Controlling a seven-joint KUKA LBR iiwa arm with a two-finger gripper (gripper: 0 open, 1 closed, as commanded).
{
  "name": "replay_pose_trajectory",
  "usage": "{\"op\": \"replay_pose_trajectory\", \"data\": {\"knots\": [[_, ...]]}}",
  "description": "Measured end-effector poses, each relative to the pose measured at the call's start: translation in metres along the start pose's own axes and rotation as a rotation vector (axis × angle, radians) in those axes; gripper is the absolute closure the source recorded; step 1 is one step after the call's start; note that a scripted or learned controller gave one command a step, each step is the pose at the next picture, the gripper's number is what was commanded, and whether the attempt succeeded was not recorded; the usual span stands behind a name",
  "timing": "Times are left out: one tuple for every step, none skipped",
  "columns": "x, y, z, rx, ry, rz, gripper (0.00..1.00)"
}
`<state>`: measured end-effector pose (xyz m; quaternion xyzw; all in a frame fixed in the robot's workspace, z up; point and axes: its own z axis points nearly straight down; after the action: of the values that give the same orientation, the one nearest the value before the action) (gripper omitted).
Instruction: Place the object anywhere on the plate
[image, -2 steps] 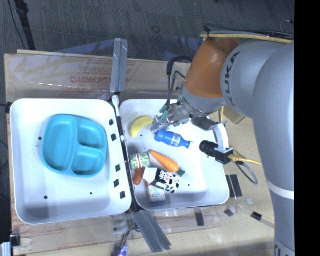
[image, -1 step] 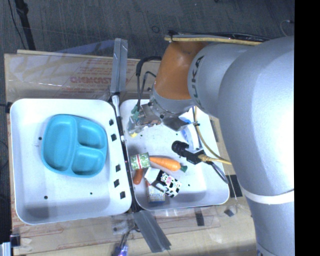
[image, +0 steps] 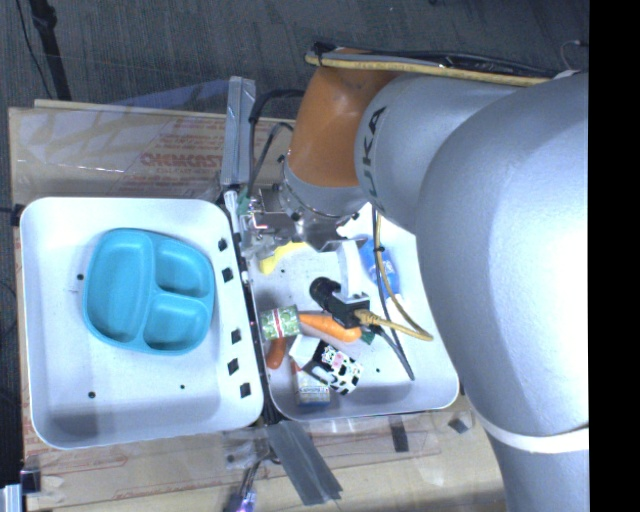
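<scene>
With the gripper (image: 262, 225) low in the right bin's (image: 425, 385) far corner by a yellow object (image: 268, 263), its state impossible to tell, a centred grasp should precede carrying to the blue plate (image: 148, 290).

A: What does the arm (image: 470, 200) hide?
B: The right bin's (image: 400, 400) far corner and the gripper's fingers (state unreadable).
A: The yellow piece (image: 268, 262)?
B: Partly covered, unidentifiable.

A glossy blue plastic plate (image: 148, 291) lies in a smooth white plastic bin (image: 60, 400); the bench (image: 110, 150) looks wooden.
</scene>
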<state>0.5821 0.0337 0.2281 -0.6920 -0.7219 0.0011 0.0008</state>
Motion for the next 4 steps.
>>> {"op": "replay_pose_trajectory", "data": {"knots": [[0.055, -0.043, 0.017, 0.005, 0.0, 0.187, 1.0], [0.139, -0.096, 0.087, 0.004, -0.001, 0.036, 1.0], [0.079, -0.052, 0.033, 0.001, 0.0, 0.05, 1.0], [0.144, -0.102, 0.118, 0.007, -0.001, 0.394, 1.0]]}}
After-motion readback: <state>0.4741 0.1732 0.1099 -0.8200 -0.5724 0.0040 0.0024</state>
